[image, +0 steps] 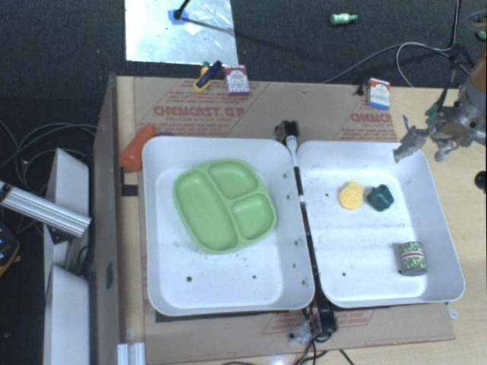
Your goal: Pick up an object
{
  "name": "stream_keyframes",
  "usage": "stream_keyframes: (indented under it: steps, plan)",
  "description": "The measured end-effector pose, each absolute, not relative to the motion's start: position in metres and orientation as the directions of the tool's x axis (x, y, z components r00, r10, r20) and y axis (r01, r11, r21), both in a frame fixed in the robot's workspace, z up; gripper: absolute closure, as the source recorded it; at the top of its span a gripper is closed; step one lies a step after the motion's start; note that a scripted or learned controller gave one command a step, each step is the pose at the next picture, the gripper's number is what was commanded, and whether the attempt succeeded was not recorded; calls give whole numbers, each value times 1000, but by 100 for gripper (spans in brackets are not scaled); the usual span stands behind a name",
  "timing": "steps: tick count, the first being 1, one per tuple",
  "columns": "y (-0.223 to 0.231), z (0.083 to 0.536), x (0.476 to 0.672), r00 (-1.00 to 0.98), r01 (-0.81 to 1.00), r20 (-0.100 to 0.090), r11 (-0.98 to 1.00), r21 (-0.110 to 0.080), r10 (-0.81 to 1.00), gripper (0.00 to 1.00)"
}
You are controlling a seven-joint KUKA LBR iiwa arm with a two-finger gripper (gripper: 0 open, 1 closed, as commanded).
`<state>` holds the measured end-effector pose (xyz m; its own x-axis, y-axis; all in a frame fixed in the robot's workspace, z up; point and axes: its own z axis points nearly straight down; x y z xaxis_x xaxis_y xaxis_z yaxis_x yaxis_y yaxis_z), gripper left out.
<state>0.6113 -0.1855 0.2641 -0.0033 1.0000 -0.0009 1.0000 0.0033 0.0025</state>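
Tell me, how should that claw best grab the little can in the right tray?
Probably from straight above, closing across the can's rounded sides. It looks upright near the right bin's near-right corner, well apart from the yellow and teal pieces, so the gripper has room.

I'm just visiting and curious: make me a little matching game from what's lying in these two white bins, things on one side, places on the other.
Things:
1. green divided plate
2. yellow object
3. teal object
4. small can

Places:
A. right bin, near its front right corner
B. left bin, in the middle
C. right bin, touching the yellow object's right side
D. right bin, left one of the touching pair

Pairs: 1-B, 2-D, 3-C, 4-A
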Motion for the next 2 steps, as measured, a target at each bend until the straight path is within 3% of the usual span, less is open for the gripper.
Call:
stream_keyframes:
  steps: [1, 2]
  plan:
    - [-195, 84, 619, -2, 1000, -1, 2, 2, 1000, 0]
    - [-195, 96, 620, -3, 1000, -2, 3, 7, 1000, 100]
